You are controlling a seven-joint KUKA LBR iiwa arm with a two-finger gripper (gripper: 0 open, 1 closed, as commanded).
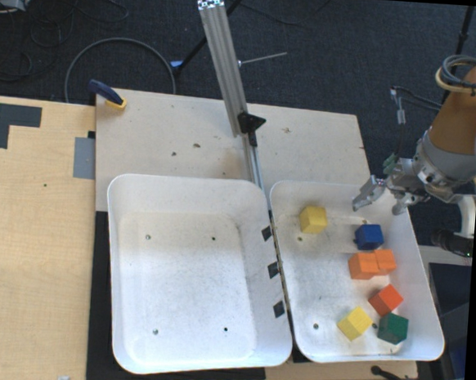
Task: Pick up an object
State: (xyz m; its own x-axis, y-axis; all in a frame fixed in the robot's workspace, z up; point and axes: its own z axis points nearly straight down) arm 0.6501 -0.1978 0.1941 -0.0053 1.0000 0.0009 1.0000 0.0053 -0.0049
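The blue block (369,235) lies in the right bin (316,347), near its back edge, beside a yellow block (313,219) and orange blocks (372,264). You see the gripper (383,195) above that edge, jaws spread and holding nothing. Judged: nothing lifted yet; descent, grasp and lift remain

Dark carpeted floor (331,45) along the top, strewn with black cables (121,57) looping in a circle at the left. Pale wooden bench top (21,234) at the left with grey patches, joined to a lighter board (299,145) behind the bins, dotted with small holes. Slanting across that board, a silver aluminium rail (227,65) with a checkered tip and black clamp; near its left corner, a blue-and-yellow clamp (106,93).
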